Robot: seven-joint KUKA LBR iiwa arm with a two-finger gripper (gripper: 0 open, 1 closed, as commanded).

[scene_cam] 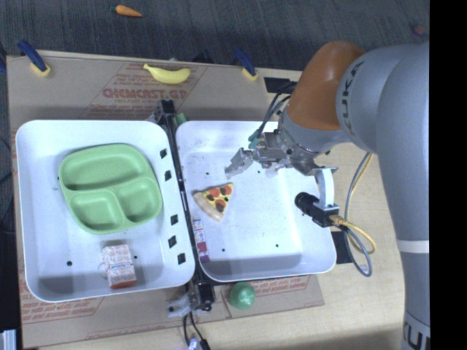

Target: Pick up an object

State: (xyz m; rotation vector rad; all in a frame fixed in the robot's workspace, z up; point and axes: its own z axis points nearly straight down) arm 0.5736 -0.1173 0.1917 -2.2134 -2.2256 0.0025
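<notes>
So the arm (365, 100), grey with that orange band, comes in over the right bin (292, 257). The left bin (33, 217) has a green divided plate (109, 188) and, below it, a little wrapped snack pack (118, 265). The gripper (241, 161) hangs just above and right of the toy pizza slice (214, 200), which lies flat in the right bin's left half: yellow crust, red topping, dark dots. Can't tell how the gripper is set. A green ball (242, 294) sits on the cardboard below the bins.

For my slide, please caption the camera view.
Grey arm's gripper above the right white bin, near a toy pizza slice.
</notes>
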